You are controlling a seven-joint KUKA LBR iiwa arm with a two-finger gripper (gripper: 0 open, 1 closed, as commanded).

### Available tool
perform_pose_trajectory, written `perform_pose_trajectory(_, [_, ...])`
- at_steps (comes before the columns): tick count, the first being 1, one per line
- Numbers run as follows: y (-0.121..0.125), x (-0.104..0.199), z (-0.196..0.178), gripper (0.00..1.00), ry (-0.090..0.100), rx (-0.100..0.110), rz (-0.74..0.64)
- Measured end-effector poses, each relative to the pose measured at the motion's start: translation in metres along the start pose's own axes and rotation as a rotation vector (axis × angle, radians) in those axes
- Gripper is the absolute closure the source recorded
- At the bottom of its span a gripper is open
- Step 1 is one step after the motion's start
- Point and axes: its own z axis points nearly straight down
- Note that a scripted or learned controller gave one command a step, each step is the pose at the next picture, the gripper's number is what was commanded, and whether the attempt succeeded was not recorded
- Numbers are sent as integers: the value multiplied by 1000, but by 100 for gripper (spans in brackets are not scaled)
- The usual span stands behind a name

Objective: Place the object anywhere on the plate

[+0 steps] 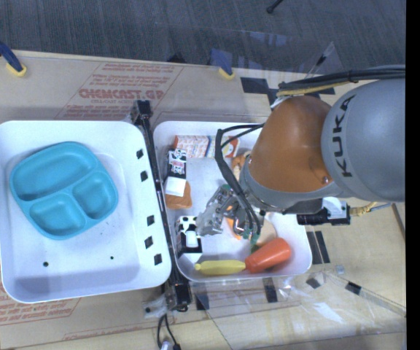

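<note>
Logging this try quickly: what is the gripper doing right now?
Gripper: low in the right white bin among toy food items; open or shut cannot be told.

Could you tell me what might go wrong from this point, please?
1. The gripper sits low among crowded items in the right bin; it may close on nothing, or nudge the carrot and banana.
2. The plate lies in the left bin, so a weakly held item could drop while crossing the divider.

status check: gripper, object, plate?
Gripper down in right bin, finger state unclear. Blue plate sits bare in left bin. Carrot, banana, boxes crowd the gripper.
</note>
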Motion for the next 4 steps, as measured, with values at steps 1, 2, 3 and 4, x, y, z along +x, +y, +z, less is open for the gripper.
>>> perform_pose_trajectory(1, [2,-2,-10,100,-3,-1,-9])
perform_pose_trajectory(2, [-24,-30,-30,100,0,2,472])
perform_pose_trajectory(3, [-27,-41,-75,100,-2,1,857])
perform_pose_trajectory(4, [40,-37,4,100,8,6,997])
